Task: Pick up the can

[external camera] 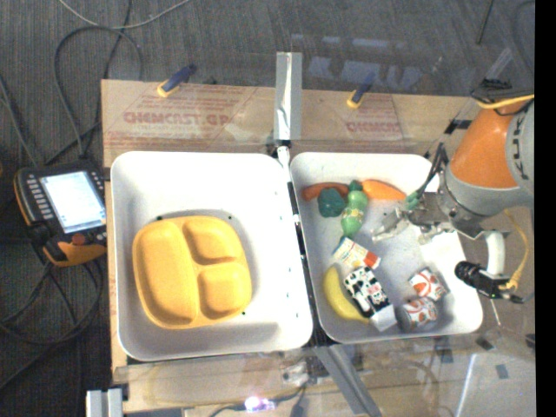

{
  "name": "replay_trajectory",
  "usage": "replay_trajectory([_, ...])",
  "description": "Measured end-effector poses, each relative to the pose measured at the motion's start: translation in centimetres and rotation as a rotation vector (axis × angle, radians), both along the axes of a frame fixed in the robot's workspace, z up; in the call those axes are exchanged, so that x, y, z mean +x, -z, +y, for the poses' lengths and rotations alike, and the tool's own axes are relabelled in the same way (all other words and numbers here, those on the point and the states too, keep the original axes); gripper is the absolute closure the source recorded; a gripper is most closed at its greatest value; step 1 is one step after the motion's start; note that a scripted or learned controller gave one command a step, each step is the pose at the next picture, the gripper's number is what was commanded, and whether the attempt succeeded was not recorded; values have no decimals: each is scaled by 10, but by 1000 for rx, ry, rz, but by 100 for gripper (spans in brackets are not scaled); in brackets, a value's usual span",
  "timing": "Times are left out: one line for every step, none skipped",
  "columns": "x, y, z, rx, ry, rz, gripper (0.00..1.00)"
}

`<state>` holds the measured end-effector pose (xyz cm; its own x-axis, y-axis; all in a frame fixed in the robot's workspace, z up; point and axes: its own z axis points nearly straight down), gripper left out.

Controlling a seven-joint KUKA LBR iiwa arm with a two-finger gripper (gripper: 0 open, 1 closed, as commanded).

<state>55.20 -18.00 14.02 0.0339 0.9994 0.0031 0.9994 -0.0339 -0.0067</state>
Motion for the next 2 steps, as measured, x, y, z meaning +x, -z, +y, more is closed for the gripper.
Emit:
replay_trajectory([52, 8, 38, -5, 264, 2, 0])
replay_trajectory([14, -11, -39, -7, 232, 1, 0])
